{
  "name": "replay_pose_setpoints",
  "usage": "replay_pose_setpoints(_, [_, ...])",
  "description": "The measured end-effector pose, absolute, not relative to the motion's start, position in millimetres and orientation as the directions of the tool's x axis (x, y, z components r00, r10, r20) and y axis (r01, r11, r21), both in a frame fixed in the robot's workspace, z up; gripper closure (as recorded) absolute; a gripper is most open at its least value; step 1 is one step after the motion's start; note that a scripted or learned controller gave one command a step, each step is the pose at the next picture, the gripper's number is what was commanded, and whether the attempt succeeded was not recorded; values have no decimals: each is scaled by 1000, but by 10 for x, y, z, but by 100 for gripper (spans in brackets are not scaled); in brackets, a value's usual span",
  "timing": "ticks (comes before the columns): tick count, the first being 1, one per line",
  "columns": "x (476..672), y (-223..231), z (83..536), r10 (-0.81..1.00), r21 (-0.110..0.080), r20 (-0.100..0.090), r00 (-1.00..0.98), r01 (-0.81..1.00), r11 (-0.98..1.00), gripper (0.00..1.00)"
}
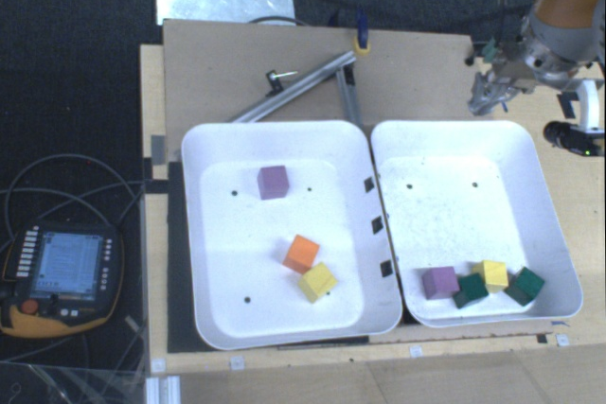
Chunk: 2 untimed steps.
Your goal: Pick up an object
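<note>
claw above right bin, 7 blocks

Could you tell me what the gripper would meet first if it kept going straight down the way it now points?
Probably the far rim of the right bin or the bench board just behind it. The gripper hangs over that edge, well away from the blocks; depth is hard to judge from this view.

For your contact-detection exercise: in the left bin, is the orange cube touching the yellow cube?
Touching. The camera view shows the orange cube meeting the yellow cube at one corner, with no white bin floor between them.
</note>
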<state>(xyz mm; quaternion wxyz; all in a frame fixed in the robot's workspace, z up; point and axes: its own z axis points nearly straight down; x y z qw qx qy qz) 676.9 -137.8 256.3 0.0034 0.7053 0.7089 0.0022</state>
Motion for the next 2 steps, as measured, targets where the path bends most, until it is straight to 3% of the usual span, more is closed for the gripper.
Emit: replay_pose_setpoints(2, [6416, -437, 2377, 1000, -1, 2, -10, 1000, 10, 100])
